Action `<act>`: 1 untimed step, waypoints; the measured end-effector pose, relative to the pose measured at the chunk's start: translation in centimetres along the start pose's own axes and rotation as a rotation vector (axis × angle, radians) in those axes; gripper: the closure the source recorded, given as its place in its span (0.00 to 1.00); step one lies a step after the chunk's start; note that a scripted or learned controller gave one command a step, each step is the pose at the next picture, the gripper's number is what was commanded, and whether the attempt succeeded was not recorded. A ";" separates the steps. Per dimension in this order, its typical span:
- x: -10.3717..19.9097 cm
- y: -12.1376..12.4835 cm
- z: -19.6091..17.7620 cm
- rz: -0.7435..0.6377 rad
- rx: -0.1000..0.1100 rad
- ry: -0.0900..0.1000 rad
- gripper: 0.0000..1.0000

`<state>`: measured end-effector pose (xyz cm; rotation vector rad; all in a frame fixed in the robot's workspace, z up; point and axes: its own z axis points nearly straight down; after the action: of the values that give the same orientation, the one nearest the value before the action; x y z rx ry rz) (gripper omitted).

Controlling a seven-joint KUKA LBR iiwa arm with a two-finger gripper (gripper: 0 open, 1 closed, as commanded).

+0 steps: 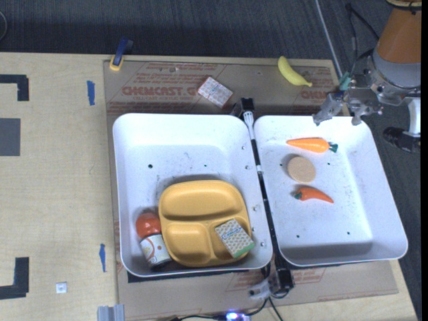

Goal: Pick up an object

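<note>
The arm enters from 3 o'clock. The pincer hovers above the far rim of the right bin, at roughly 1 o'clock in the view. Two fingers appear spread with nothing between them; the pincer holds no object.

**Step in hand.** Judged from position, this is the approach phase: the pincer is above the bin and no grasp is made.

**Candidate objects, right bin.**
- Large carrot: lies crosswise near the far wall, just beside the pincer, toward 7 o'clock from it.
- Disc: tan, round, flat, at 6 o'clock from the large carrot and close to it.
- Small carrot: at 6 o'clock from the disc, apart from it.

**Next move.** The large carrot is the nearest target. The pincer would need to shift toward 7 o'clock, line its fingers up across the carrot's narrow width, descend, and close. The tapered shape may slip.

**Count.**
- Bins: 2. The left bin holds 1 yellow tray, 1 patterned block resting on the tray, and 1 small bottle with a red cap, just beside the tray at 9 o'clock.
- Carrots: 2. Disc: 1.
- On the surface beyond the bins: 1 banana and 1 patterned packet.
</note>
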<state>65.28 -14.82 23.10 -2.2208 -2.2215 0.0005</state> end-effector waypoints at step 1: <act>-2.7 -2.4 14.5 0.000 -0.003 -0.001 0.00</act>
<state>62.83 -17.52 8.60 -2.2237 -2.2233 -0.0018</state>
